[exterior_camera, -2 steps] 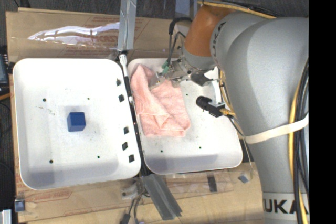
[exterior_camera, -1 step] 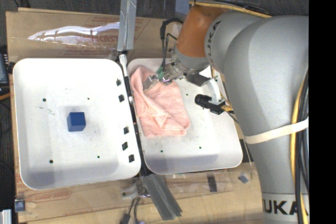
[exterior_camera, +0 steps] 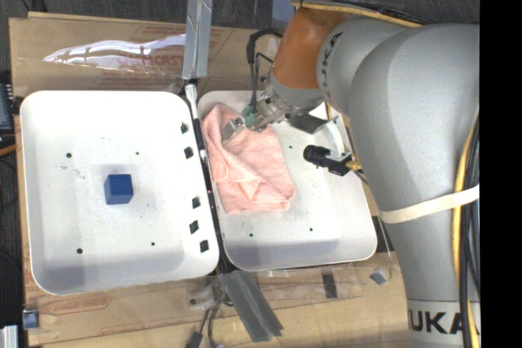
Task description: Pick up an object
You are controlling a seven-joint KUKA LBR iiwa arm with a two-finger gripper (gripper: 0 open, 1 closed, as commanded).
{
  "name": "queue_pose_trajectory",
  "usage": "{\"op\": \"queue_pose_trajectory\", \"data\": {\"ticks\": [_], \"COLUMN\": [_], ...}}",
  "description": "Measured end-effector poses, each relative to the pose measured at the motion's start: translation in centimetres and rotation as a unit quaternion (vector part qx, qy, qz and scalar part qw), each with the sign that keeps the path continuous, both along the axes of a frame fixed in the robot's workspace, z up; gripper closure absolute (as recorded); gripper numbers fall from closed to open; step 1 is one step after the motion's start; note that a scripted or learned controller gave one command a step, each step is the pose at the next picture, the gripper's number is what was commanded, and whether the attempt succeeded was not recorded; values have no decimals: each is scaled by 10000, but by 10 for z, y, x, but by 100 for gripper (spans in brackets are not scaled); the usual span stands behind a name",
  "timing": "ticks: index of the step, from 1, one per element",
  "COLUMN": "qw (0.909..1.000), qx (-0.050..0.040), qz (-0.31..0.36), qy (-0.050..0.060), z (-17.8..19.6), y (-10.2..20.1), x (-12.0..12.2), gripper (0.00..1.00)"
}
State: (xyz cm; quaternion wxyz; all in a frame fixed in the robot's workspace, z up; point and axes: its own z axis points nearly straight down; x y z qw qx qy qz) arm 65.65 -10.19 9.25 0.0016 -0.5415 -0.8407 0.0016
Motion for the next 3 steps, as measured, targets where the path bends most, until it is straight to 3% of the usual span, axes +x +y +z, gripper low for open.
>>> {"op": "queue_pose_trajectory", "data": {"ticks": [3], "qw": [10000], "qx": [-5], "qz": [31], "qy": [-11], "z": [0], "y": [2], "x": [0], "gripper": [0]}}
